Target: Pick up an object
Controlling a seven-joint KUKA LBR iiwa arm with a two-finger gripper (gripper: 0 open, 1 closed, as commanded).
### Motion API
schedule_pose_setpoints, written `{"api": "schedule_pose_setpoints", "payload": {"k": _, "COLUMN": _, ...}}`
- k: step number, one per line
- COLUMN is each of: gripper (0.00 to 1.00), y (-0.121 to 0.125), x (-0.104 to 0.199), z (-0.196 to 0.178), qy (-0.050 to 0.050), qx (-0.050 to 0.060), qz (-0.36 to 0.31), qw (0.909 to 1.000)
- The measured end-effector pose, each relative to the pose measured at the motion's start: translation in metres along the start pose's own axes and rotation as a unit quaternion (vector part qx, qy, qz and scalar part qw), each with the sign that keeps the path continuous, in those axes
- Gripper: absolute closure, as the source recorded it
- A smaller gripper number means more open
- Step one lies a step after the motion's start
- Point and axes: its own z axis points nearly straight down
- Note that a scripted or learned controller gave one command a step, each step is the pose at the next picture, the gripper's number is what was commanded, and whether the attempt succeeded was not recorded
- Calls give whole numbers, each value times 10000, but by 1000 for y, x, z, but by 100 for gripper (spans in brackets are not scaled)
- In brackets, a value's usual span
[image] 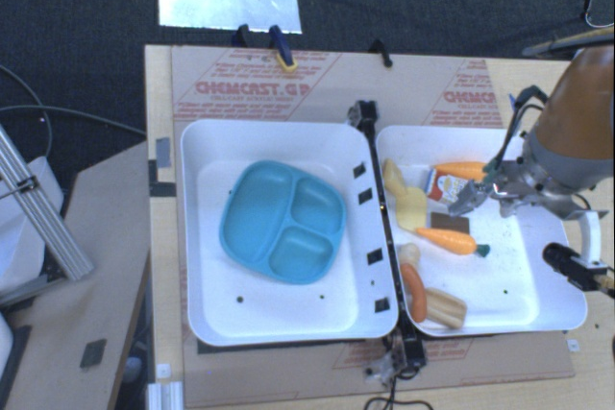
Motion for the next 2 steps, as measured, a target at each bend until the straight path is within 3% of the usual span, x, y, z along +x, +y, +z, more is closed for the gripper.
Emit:
{"api": "schedule_pose_setpoints", "payload": {"k": 1, "gripper": 0, "y": -2, "x": 39, "z": 113, "qy": -2, "qx": -3, "qz": -20, "qw": 10000}}
{"api": "schedule_pose_setpoints", "payload": {"k": 2, "gripper": 0, "y": 10, "x": 107, "z": 60, "qy": 45, "qx": -1, "qz": -7, "qw": 10000}}
